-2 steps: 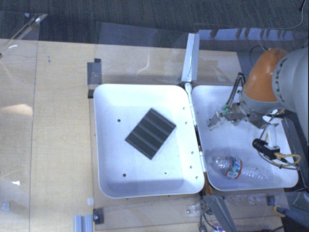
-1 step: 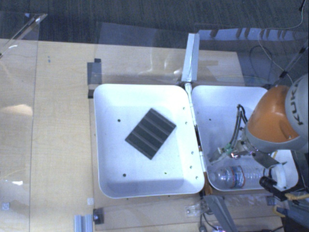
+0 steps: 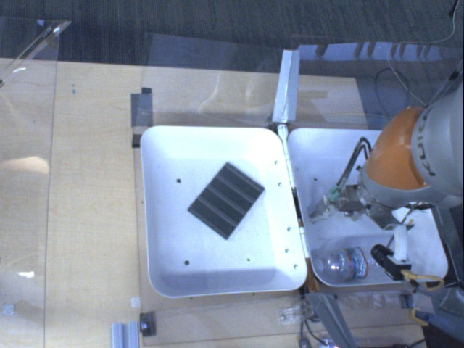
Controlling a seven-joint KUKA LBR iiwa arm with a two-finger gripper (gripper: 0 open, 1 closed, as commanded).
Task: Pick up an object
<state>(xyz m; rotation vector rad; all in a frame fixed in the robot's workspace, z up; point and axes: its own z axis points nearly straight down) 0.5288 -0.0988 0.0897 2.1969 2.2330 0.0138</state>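
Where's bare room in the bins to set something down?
Left bin: bare all round the dark ribbed pad, widest along the lower wall. Right bin is crowded: gripper mid-bin, clear bottle at its lower wall.

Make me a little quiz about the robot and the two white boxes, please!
1. True or false: the dark ridged block lies in the bin on the view's left.
2. What lies near the front edge of the bin on the view's right? A) a clear plastic bottle B) a red ball C) a spoon
3. Fill the gap: the gripper is above the bin on the view's ____.

Key: 1 true; 2 A; 3 right.
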